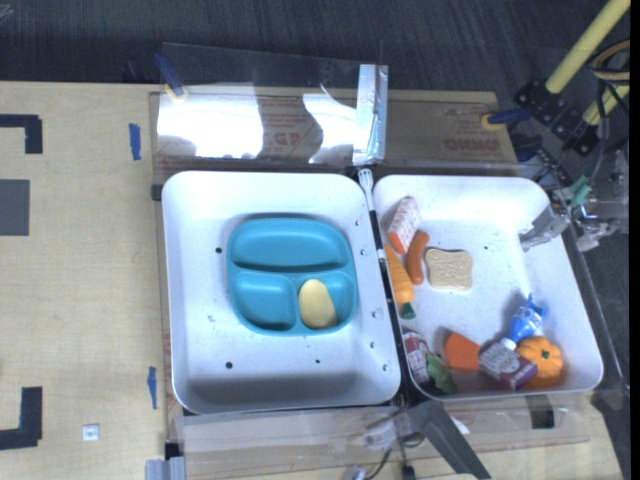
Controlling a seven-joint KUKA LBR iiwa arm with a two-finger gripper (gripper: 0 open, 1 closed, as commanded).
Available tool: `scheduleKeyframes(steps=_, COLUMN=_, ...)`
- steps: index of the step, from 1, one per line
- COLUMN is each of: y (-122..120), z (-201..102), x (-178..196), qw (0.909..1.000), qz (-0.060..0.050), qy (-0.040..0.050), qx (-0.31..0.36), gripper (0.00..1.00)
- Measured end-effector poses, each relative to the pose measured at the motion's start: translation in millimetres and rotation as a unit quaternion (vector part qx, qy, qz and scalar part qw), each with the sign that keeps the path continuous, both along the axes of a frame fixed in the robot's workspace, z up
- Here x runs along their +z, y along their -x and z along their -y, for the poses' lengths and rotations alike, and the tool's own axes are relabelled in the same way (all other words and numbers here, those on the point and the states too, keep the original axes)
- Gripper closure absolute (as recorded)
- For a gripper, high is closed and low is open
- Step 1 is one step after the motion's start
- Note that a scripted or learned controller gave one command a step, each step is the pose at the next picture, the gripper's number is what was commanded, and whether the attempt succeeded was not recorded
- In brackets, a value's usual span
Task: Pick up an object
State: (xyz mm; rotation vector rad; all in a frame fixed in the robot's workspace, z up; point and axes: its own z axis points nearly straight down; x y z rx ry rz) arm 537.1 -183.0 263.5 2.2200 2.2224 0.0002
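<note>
Bins sit side by side at mid-frame. The left bin (pixel 190 268) holds a blue divided tray (pixel 285 253) with a yellow egg-shaped item (pixel 317 304) lying in the tray's lower right compartment.

The right bin (pixel 490 203) holds the loose objects. A slice of toast (pixel 449 269) lies flat near its middle. Along its left wall are a red and white packet (pixel 402 222), its printing too small to read, an orange carrot-like piece (pixel 400 282) and a small sausage shape (pixel 417 255). At the lower right, an orange pumpkin-like item (pixel 541 359) touches a dark wrapped package (pixel 505 365), with a blue and white wrapper (pixel 527 320) just above them. An orange wedge (pixel 461 351) lies to their left.

The gripper (pixel 545 226) shows at the upper right rim of the right bin. Whether it is wide or narrow cannot be told, and nothing is seen in it.

Faint reddish lettering on the cardboard (pixel 450 140) behind the bins is not legible.
</note>
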Motion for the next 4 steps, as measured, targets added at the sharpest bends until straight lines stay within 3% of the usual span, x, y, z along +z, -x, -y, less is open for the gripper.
scheduleKeyframes(steps=1, y=47, z=24, x=-136, qw=0.9991, qz=-0.004, qy=-0.0012, qx=-0.041, gripper=0.0)
scheduleKeyframes(steps=2, y=52, z=21, x=-168, qw=0.9994, qz=0.001, qy=-0.0044, qx=-0.033, gripper=0.0)
scheduleKeyframes(steps=3, y=57, z=26, x=-157, qw=0.999, qz=0.0, qy=-0.0017, qx=0.045, gripper=0.0)
scheduleKeyframes(steps=4, y=57, z=14, x=-177, qw=0.9981, qz=0.001, qy=0.001, qx=0.061, gripper=0.0)
